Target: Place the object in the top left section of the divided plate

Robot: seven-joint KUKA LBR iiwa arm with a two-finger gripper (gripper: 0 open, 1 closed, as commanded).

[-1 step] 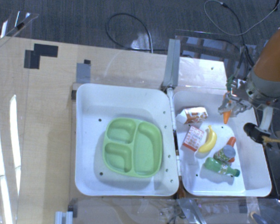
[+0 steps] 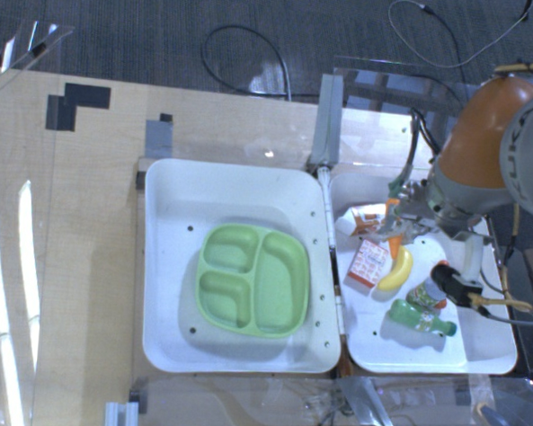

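A light green divided plate lies in the left bin, with two small sections on its left and one large section on its right; nothing is in it. My gripper hangs low over the right bin, just above a white bottle with an orange label, a red and white packet and a yellow banana. A small orange piece shows between the packet and the banana, right under the gripper. Nothing can be made out between the fingertips.
A green bottle lies on its side at the front of the right bin. The raised rim between the two bins runs just left of the packet. The arm's orange band looms over the right bin's back.
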